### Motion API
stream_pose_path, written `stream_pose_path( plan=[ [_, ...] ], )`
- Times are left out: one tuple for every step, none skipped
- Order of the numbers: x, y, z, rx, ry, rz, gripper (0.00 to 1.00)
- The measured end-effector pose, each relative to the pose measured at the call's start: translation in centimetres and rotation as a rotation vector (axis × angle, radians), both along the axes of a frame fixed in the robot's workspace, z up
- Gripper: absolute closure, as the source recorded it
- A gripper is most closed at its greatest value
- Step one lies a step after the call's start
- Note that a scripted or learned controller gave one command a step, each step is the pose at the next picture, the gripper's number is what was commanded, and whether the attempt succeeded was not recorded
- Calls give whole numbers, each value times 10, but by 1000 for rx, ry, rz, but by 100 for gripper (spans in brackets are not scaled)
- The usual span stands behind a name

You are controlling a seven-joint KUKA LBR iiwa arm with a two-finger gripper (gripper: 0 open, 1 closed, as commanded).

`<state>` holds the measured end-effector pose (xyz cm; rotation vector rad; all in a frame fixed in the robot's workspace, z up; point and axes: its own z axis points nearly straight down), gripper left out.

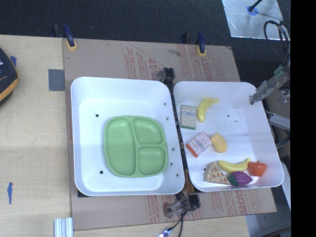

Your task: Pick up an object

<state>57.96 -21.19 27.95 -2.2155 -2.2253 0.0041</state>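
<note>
A: We see two white bins side by side on the tabletop (34, 147). The left bin (84, 132) holds a green divided plate (134, 145), lying flat near its middle.

B: And the right bin (242, 127) carries the loose things. We count a yellow banana (206, 107) near the top, with a small patterned box (187, 116) just beside it on the left.

A: Lower down we find a red-and-white packet (199, 144) touching a yellow lump (219, 142). In the bottom corner a waffle-like piece (214, 174), a second banana (233, 165), a purple fruit (240, 178) and a red-orange one (256, 169) crowd together.

B: The hand (257, 97) shows at the right bin's upper right rim, reaching in from the right, well apart from every item.

A: We cannot tell how it stands; it is too small and blurred. Nothing lies in it that we can make out.

B: A sheet of cardboard (128, 58) lies under both bins, pinned by clamps at the far edge.
</note>
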Motion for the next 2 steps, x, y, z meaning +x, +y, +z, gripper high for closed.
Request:
stream_pose_path(
  plan=[
    [-44, 16, -180, 1, 2, 1, 0],
    [-21, -1, -89, 0, -2, -1, 0]
  ],
)
